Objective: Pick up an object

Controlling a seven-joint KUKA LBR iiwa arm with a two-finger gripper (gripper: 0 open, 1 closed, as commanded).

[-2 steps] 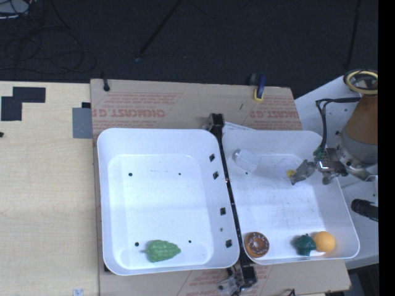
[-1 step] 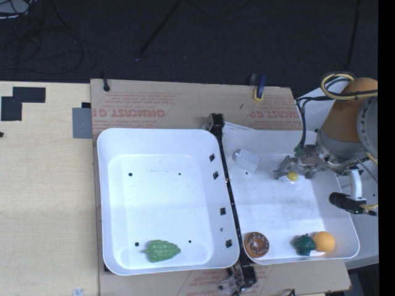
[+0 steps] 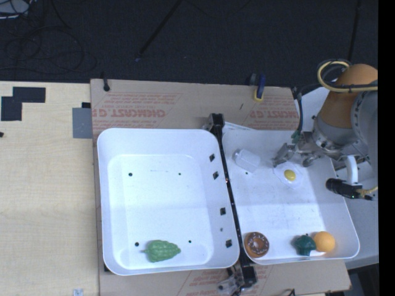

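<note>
The grey arm with the orange band is reaching in from the right, and its metal two-finger hand [image 3: 290, 156] is hanging over the back of the right white bin [image 3: 345, 217]. Its fingers are looking spread and released, with nothing between them. Just below the fingertips, a small yellow round piece [image 3: 289, 176] is lying on the bin floor, and it is likely the target. A clear, pale plastic object [image 3: 247, 160] is lying beside it to the left.

Judging by this, the approach step is in hand: the next move is calling for a short shift toward the yellow piece, a descent, then a closing of the fingers.

Along the front wall a brown ring-shaped doughnut toy [image 3: 256, 244], a dark green lump [image 3: 303, 245] and an orange ball [image 3: 324, 242] are sitting, the last two touching. The left white bin [image 3: 111, 165] is holding a bumpy light-green toy [image 3: 162, 250] near its front. The middle of the right bin is lying open, giving room to move.
</note>
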